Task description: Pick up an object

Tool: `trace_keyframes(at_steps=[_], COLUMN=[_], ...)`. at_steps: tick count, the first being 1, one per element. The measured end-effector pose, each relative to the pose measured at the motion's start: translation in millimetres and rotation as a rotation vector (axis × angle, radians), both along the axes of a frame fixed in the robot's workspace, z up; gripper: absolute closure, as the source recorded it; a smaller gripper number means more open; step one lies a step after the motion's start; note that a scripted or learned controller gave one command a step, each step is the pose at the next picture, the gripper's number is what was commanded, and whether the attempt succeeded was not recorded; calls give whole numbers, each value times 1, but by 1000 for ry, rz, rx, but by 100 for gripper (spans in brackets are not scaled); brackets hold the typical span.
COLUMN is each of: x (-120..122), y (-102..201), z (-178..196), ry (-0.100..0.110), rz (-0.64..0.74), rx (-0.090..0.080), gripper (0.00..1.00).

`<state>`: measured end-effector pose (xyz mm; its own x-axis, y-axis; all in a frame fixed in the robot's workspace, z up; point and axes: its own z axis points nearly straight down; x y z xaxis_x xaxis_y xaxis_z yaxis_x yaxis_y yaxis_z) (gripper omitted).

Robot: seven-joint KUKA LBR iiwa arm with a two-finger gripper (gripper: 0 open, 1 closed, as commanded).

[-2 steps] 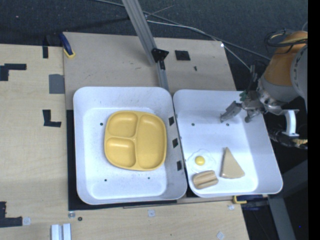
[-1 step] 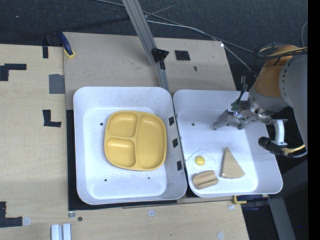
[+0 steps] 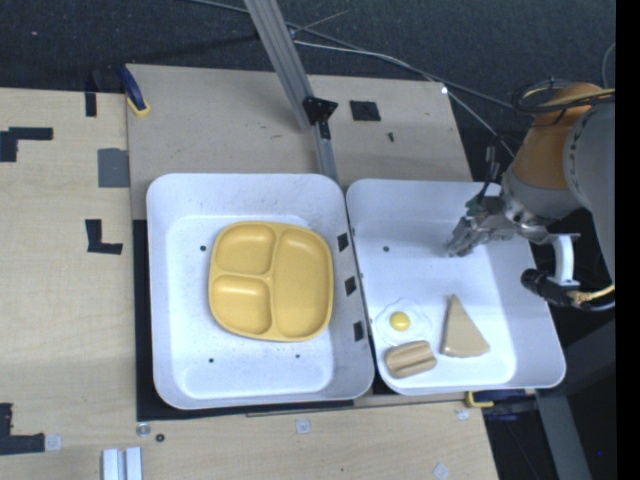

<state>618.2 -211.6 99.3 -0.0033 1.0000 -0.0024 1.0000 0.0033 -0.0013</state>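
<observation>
In the right bin (image 3: 400,208), near its front edge, lie a fried egg (image 3: 401,321), a hot-dog bun (image 3: 409,358) and a tan wedge of bread or cheese (image 3: 462,332). My gripper (image 3: 466,238) hangs over the upper right part of that bin, well behind the three food items, with nothing visible between its fingers. A yellow divided plate (image 3: 271,280) rests in the middle of the left bin (image 3: 180,208).
A grey pole (image 3: 285,48) slants down from the top to the gap between the bins. Cables run across the dark floor behind the bench. Black tape marks dot the wooden bench top at the left.
</observation>
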Motion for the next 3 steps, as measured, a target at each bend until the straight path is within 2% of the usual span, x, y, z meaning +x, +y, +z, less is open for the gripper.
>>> trace_keyframes(at_steps=[2, 3], x=[-1, 0], y=[-3, -3], z=[127, 139], ry=[-6, -2], rz=[-2, -2], rx=[1, 2], gripper=[100, 100])
